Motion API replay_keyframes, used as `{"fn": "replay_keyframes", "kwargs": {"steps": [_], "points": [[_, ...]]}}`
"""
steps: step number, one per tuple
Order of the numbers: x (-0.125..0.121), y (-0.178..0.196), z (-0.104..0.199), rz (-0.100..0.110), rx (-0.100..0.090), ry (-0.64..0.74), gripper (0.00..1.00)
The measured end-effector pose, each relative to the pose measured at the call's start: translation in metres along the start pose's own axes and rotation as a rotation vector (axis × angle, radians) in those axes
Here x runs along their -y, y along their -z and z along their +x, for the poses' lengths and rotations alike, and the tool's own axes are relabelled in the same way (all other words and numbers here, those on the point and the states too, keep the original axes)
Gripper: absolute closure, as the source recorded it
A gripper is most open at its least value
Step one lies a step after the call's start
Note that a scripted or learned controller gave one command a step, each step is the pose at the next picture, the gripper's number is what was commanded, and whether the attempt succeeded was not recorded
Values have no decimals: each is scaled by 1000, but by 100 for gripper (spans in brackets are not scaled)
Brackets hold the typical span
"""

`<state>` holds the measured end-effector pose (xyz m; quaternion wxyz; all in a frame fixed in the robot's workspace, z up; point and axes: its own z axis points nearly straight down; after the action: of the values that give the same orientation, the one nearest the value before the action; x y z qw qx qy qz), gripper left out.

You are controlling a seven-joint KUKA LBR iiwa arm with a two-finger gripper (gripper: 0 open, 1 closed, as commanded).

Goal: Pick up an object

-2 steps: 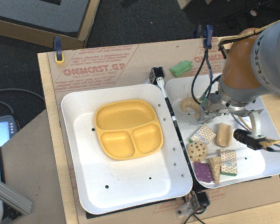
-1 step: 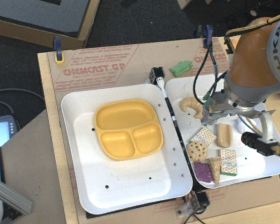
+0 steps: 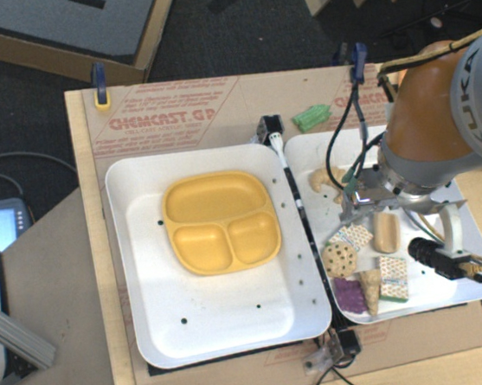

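My gripper [image 3: 358,205] hangs over the middle of the right bin [image 3: 471,288], at the end of the grey and orange arm that reaches in from the right. Just below it lie a tan roll-shaped piece [image 3: 387,232] and a pale checkered piece [image 3: 355,236]. Toward the bin's front are a chocolate-chip cookie [image 3: 340,259], a purple piece [image 3: 350,294], a waffle cone [image 3: 372,288] and a patterned block with a green edge [image 3: 395,281]. A small beige piece [image 3: 320,179] sits at the bin's back left. Nothing visibly sits in the gripper.
The left bin [image 3: 151,312] holds a yellow divided plate [image 3: 223,222]. A green object [image 3: 311,118] lies on the cardboard behind the bins. The arm's body covers the right bin's back right part.
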<state>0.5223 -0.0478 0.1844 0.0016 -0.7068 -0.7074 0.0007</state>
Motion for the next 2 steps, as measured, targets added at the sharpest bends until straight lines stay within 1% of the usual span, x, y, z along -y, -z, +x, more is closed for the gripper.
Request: {"fn": "replay_keyframes", "kwargs": {"steps": [1,2], "points": [[0,0,-1,-1,0,-2,0],[0,-27,-48,2,1,-6,0]]}}
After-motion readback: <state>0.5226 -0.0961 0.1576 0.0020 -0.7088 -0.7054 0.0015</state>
